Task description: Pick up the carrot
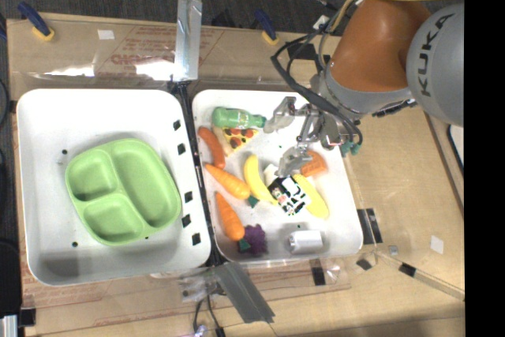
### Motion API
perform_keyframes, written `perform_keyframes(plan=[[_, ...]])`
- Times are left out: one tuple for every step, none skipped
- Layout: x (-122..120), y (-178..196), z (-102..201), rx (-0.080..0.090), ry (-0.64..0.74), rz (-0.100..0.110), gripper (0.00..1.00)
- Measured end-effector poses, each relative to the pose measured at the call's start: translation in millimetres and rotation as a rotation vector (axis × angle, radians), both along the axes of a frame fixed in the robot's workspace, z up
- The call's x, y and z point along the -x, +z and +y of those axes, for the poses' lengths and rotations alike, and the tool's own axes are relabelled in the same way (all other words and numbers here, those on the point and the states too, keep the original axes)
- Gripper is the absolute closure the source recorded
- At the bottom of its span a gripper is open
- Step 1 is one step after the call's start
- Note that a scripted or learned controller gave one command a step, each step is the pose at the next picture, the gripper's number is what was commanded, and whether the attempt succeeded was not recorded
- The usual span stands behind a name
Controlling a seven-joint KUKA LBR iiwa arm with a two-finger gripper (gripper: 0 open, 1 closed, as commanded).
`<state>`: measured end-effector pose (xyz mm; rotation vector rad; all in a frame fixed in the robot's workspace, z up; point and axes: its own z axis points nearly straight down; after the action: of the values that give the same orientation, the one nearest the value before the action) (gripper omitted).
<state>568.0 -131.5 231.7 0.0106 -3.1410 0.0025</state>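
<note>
The arm (387, 43) hangs spread fingers (289, 140) well right of the carrot (227, 181).

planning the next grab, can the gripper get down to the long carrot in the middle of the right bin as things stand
Probably yes. The carrot lies on top with its upper side bare, and the gripper hangs over the same bin. The banana lies close on its right, so finger room there looks tight.
</note>
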Motion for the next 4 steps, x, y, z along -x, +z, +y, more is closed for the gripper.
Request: perform_keyframes(plan=[[76.1,-41.0,38.9,-0.003,0.153,0.003,0.00],[36.7,-131.6,41.8,-0.005,0.273,0.007,0.00],[49.3,-139.0,41.4,-0.002,0.262,-0.002,0.00],[46.6,-136.8,41.9,-0.002,0.307,-0.003,0.00]])
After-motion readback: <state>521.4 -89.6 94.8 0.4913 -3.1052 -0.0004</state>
